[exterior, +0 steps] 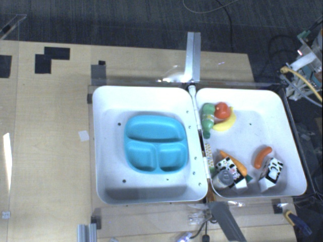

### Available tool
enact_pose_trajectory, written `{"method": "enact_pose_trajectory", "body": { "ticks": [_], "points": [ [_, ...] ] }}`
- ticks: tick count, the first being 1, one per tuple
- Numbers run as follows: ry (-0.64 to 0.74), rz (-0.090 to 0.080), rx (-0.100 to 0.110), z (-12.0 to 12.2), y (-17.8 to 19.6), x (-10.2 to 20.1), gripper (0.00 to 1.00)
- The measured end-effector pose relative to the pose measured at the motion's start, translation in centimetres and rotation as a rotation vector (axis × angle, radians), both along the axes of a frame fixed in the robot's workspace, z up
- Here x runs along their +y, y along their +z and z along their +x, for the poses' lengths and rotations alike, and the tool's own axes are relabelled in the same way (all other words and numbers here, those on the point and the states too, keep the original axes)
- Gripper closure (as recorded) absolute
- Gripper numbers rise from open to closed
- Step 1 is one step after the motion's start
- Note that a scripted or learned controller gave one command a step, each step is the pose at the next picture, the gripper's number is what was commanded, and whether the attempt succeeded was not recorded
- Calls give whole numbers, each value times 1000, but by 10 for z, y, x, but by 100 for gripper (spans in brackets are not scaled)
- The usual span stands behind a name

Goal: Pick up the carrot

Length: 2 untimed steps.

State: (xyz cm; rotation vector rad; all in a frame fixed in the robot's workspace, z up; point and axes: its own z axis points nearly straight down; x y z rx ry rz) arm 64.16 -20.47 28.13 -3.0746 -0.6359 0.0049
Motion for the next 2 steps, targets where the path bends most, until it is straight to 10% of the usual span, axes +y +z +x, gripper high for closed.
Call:
{"method": "enact_pose_trajectory", "body": {
  "ticks": [1,2],
  "points": [
    [-197,-2,-4,13,94,0,100],
    [-196,-2,-5,23,94,1,100]
  ]
}}
